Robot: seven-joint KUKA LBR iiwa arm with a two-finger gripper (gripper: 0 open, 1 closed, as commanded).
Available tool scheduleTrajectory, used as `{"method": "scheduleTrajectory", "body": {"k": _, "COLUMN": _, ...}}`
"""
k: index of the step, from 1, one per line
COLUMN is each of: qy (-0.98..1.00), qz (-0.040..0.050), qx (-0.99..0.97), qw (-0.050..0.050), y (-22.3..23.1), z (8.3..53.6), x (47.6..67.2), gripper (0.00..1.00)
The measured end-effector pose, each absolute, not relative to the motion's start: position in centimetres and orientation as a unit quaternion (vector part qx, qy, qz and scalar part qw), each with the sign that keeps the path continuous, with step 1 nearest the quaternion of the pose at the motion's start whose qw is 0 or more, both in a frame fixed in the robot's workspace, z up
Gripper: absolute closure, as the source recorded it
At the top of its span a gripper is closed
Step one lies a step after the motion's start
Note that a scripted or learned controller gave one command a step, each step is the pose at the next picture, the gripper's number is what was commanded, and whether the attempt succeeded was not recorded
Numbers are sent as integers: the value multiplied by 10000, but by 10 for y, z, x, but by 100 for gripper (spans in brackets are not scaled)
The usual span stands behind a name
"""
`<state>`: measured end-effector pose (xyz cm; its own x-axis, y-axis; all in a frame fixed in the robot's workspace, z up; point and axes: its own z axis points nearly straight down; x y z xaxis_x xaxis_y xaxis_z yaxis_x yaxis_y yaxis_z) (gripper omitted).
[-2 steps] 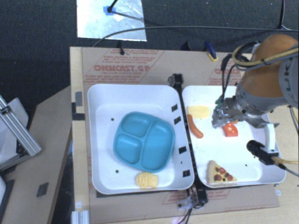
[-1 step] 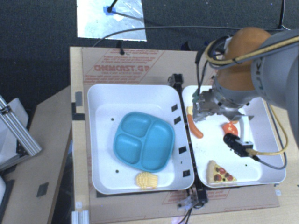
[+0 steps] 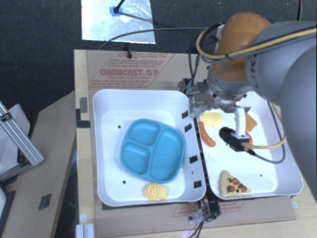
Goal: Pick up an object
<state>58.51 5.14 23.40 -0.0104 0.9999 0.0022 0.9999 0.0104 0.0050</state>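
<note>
The gripper [image 3: 200,104] hung over the top left corner of the right bin [image 3: 290,175], as the camera saw it, close to the wall where the two bins met. I could not tell if it was open or closed, and I could not see anything held in it. A flat yellow piece [image 3: 212,119] lay just beside it, a little lower in the view. A long red sausage [image 3: 207,134] lay just below that, near the bin's left wall and a bit slanted. An orange piece [image 3: 251,123] lay to the right of the yellow piece, partly hidden by the robot. A pizza slice [image 3: 234,184] lay well apart from the gripper, near the bottom edge of the same bin. The big grey arm [image 3: 292,73] came in from the right, with its orange band [image 3: 237,38] above the gripper.

The left bin [image 3: 106,133] held a blue plate [image 3: 152,149] split into a few parts. A yellow corn cob [image 3: 156,191] lay just below the plate, near the bin's bottom wall. Both bins sat on brown cardboard [image 3: 133,68] with red letters. A shiny silver sheet [image 3: 116,14] lay farther back
</note>
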Motion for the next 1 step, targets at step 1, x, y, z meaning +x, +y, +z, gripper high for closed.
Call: {"method": "scheduleTrajectory", "body": {"k": 1, "qy": 7105, "qz": 15, "qx": 7037, "qw": 3, "y": 98, "z": 219, "x": 609, "gripper": 100}}
